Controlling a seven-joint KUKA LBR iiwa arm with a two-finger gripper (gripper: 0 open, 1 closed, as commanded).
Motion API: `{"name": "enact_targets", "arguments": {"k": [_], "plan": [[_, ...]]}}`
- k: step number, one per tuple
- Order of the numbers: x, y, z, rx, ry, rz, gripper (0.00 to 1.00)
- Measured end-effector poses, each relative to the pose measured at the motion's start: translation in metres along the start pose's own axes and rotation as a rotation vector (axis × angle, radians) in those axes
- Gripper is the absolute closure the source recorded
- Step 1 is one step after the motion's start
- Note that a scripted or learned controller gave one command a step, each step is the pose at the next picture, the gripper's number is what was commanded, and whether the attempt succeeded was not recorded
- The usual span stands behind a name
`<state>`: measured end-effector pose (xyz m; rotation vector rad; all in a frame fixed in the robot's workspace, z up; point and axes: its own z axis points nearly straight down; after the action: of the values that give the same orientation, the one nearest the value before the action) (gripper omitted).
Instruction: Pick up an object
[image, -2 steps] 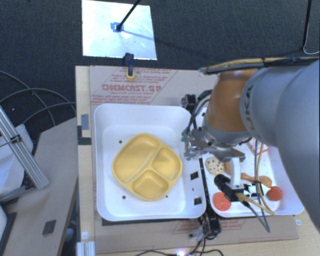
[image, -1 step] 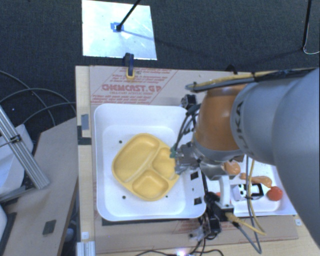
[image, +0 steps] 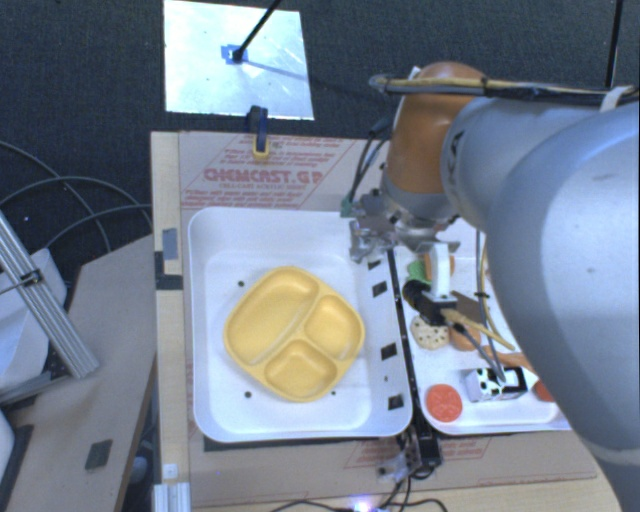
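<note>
While the arm (image: 540, 200) hangs over the seam between the two bins, stock stands thus: left bin (image: 215, 240), one yellow divided tray (image: 293, 333), lying mid-floor, nearer the front edge; right bin (image: 500, 425), small items crowded along its left and front edges, among them a round cracker (image: 432, 333), an orange disc (image: 445, 403) and a black-and-white die (image: 493, 384). Gripper (image: 385, 240) low at the seam's far end; whether it grips anything cannot be told. Progress, by judgement: nothing visibly lifted; the pick itself remains

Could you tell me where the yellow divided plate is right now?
The yellow divided plate lies in the left bin, near its middle, left of the hand.
</note>
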<state>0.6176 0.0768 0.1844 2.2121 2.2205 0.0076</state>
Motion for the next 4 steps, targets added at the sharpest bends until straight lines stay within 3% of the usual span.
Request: {"name": "enact_targets", "arguments": {"k": [1,2,3,4], "plan": [[0.042,-0.041,0.080,0.005,-0.001,-0.001,1.00],[0.058,-0.090,0.095,-0.013,-0.001,0.007,1.00],[0.068,-0.039,-0.074,-0.011,0.006,-0.002,1.00],[0.058,-0.043,0.066,0.016,-0.001,0.005,1.00]]}}
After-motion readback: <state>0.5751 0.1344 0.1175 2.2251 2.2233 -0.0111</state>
